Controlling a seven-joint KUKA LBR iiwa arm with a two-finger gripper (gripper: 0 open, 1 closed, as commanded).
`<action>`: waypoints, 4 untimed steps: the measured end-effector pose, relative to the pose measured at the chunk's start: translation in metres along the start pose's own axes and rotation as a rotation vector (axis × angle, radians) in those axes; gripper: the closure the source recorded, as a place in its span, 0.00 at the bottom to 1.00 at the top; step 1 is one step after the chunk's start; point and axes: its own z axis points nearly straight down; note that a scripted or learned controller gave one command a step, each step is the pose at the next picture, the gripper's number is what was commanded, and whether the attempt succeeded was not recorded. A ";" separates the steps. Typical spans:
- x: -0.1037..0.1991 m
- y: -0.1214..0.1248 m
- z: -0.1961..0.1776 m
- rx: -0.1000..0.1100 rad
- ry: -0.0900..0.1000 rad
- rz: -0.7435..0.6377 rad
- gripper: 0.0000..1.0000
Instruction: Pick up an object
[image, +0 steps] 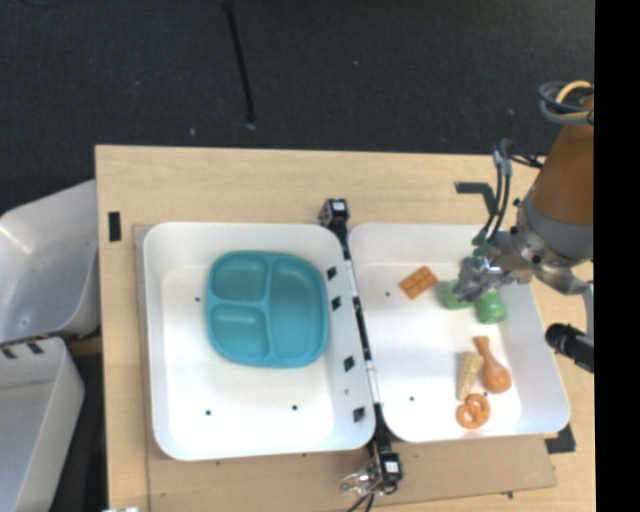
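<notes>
Setting: a light wooden tabletop (250, 185) is seen from above, carrying two shallow white bins side by side
Landmark: the right bin (420, 400) is taken as reference for all places given here
Arm: a grey arm with an orange band (565, 190) is seen reaching in over the right bin's far right part
Gripper: the gripper (478, 278) is lowered over the right bin's upper right area, directly above the green toy; whether it is spread or pressed together cannot be told, and nothing is seen to be lifted
Green toy: a green object (484, 303) is seen lying on the right bin's floor, partly covered by the gripper
Waffle piece: a small orange waffle-like square (417, 282) is placed in the right bin's upper middle, just beside the green toy
Drumstick: an orange drumstick-shaped toy (491, 366) is laid in the right bin's lower right part
Pale stick: a beige piece (466, 374) is set touching the drumstick
Pretzel: an orange pretzel (473, 411) is seen near the right bin's lower edge
Left bin: a second bin (170, 400), adjoining the right bin, is occupied by a teal divided plate (268, 308)
</notes>
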 end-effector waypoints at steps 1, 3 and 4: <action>0.052 0.004 0.012 0.006 0.001 -0.002 1.00; 0.145 0.001 0.014 0.005 0.003 -0.004 1.00; 0.201 0.000 0.014 0.006 0.003 -0.004 1.00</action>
